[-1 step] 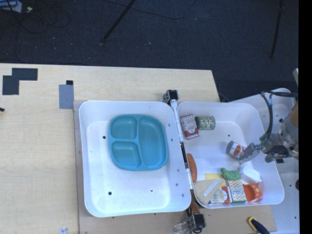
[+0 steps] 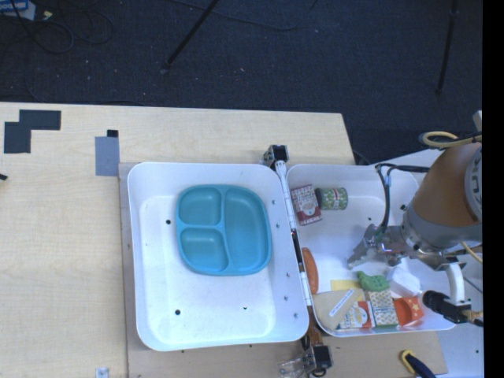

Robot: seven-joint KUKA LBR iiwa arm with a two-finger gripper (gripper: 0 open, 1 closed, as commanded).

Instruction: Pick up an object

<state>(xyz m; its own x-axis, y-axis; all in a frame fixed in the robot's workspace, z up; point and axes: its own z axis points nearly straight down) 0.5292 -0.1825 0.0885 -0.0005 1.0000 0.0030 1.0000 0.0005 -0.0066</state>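
Bench (image 2: 63, 250) filled the left and centre of the frame, w/ two white bins side by side. Left bin (image 2: 150, 305), centre frame, held a teal divided tray (image 2: 223, 229). Right bin (image 2: 346, 181), lower right, held the candidates: red packet (image 2: 305, 204) and green-labelled can (image 2: 332, 198) at its upper end, an orange sausage-shaped item (image 2: 310, 270) along the left wall, a pile of flat packs (image 2: 370, 309) at the bottom. Arm (image 2: 449, 195) came in from the right edge. Gripper (image 2: 370, 250) sat low over mid right bin, just above a green item (image 2: 372, 280); fingers looked spread apart, nothing between them. Judged: task at approach stage, no grasp yet; closing and lifting left. Clutter near the green item could foul the grip.
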